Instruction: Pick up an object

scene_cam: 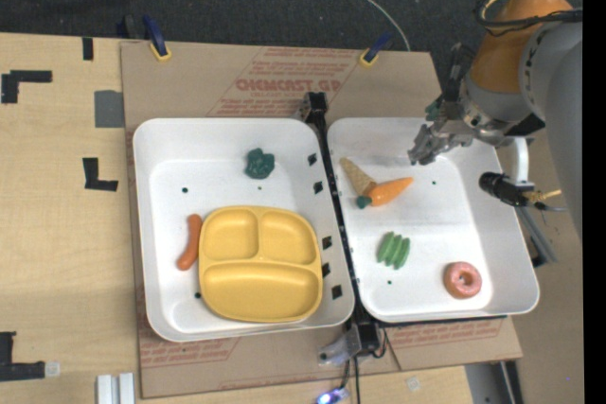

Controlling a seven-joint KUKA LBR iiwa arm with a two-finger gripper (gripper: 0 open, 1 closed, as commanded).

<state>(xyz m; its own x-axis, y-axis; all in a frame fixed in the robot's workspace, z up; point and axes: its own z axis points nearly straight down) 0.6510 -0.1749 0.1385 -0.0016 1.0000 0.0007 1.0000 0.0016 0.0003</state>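
My gripper [423, 149] hangs over the far side of the right bin [502, 246], with nothing visible between its fingers. In that bin lie a carrot [388, 191], a tan cone [356, 173] just left of it, a green ridged piece [393, 250] and a pink donut [463, 279] at the near right. The carrot is a short way to the near left of the gripper. The left bin [151, 203] holds a yellow divided tray [259, 264], an orange sausage [190, 241] beside the tray's left edge and a dark green broccoli piece [259, 163].
The bins sit on a cardboard sheet [275, 76] held by blue clamps [156, 41] at its far edge. A black divider clip [315, 105] stands between the bins. The arm's grey body [559, 80] fills the right side.
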